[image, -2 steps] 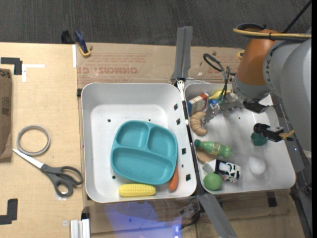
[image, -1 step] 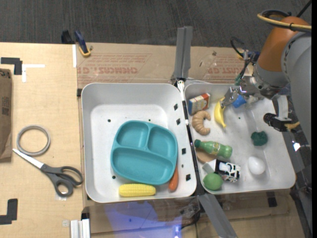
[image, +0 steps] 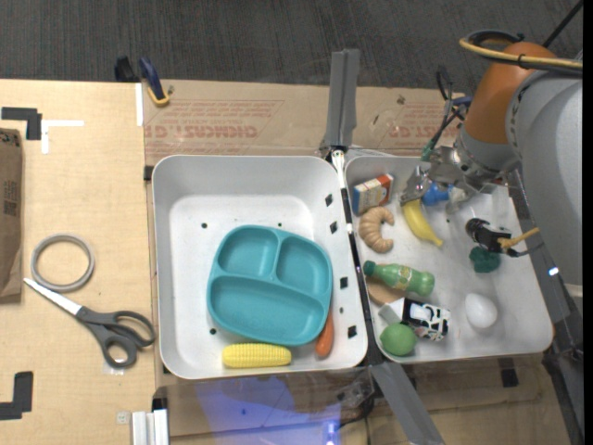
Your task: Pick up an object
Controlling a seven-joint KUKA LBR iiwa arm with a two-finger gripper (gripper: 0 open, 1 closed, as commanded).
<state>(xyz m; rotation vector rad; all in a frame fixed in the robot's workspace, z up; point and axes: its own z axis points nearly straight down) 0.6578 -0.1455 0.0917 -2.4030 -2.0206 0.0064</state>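
My gripper (image: pixel 419 189) hangs low over the back of the right bin (image: pixel 519 341), just above the upper end of a yellow banana (image: pixel 422 223). A small blue thing (image: pixel 435 194) shows right beside the gripper; whether it is gripped is unclear. Close by on the left lie a red-and-white carton (image: pixel 372 193) and a tan croissant (image: pixel 377 228). Further forward are a green bottle (image: pixel 400 277), a black-and-white cow toy (image: pixel 427 320), a green ball (image: pixel 398 339), a white egg (image: pixel 480 311) and a dark green piece (image: pixel 485 260).
The left bin (image: pixel 176 248) holds a teal divided plate (image: pixel 271 286), a corn cob (image: pixel 257 355) and a carrot (image: pixel 324 339). Scissors (image: pixel 97 323) and a tape roll (image: pixel 62 261) lie on the bench at the left. The arm covers the right bin's far right corner.
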